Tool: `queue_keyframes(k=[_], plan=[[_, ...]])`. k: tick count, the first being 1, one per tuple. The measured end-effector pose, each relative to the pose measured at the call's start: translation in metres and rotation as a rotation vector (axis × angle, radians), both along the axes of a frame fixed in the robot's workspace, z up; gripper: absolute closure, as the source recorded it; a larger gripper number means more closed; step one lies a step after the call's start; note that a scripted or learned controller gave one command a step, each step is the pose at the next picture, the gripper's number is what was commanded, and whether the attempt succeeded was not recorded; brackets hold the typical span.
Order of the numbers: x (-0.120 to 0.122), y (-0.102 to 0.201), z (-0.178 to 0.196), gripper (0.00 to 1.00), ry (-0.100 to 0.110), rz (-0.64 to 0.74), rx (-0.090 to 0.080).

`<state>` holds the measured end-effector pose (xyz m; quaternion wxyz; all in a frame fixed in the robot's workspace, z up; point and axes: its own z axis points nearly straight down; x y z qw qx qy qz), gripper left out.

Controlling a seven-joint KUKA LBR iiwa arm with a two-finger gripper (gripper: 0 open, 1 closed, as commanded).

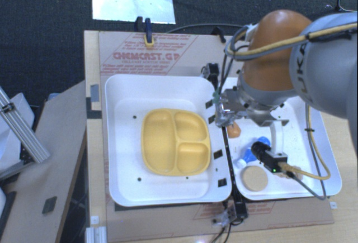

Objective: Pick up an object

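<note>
Yellow divided plate (176, 142) lies below the red "CHEMCAST" lettering (146, 56).

A yellow plastic three-compartment plate (176, 142) lies flat in the middle of the left white bin (124, 96).

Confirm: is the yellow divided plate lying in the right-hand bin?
No. The yellow divided plate lies flat in the left bin, while the right bin holds the small items under the arm.
</note>
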<state>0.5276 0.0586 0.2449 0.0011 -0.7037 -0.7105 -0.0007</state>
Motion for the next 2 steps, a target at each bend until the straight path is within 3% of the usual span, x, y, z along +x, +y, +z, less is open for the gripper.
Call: queue_keyframes(k=[1, 2], plan=[[-0.0055, 0.0473, -0.0057, 1.0, 0.0, 0.0, -0.001], [-0.005, 0.0446, -0.0054, 0.0, -0.001, -0.006, -0.002]])
